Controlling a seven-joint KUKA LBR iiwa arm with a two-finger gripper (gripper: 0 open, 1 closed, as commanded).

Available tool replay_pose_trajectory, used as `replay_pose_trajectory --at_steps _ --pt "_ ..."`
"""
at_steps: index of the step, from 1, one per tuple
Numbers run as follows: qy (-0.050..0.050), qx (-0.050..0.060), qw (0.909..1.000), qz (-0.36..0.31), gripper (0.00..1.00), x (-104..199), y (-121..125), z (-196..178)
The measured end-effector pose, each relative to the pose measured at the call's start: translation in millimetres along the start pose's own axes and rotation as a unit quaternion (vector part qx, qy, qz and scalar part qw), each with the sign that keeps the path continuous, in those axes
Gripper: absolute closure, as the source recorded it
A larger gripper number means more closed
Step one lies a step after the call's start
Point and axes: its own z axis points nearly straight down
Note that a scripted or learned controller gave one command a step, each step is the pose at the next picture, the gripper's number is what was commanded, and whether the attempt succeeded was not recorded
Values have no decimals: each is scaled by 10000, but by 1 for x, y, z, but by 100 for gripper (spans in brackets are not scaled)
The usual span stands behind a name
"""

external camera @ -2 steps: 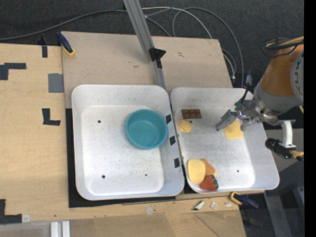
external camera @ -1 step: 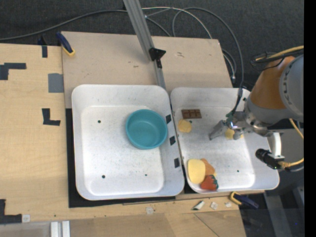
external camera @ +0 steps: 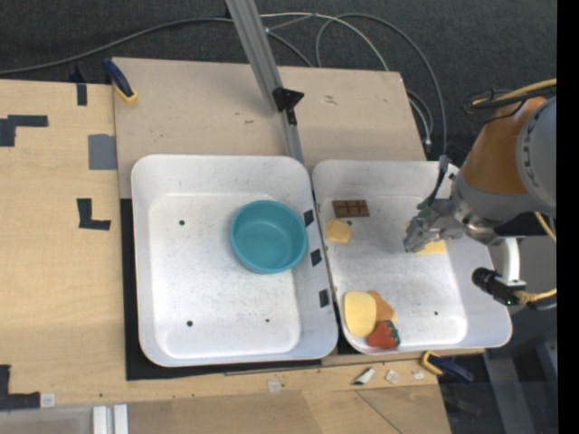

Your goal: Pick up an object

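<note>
Where pincer (external camera: 422, 240) sits, flat yellow obj (external camera: 434, 247)

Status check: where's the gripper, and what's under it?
Gripper low in right bin, over a yellow piece. Grasp unconfirmed. Chocolate bar nearby, not obstructing.

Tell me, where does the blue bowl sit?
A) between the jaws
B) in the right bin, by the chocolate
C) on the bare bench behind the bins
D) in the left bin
D: the blue bowl rests on the floor of the left bin, toward its right side, while the chocolate lies in the right bin.
</note>
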Motion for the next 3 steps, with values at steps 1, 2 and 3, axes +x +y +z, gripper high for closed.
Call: replay_pose_trajectory --at_steps 1,2,3 --pt "-7 -30 10000 3 100 7 0 -45" --pt "-9 -35 10000 1 100 17 0 -93" --pt "-7 -28 10000 7 100 18 0 -120"
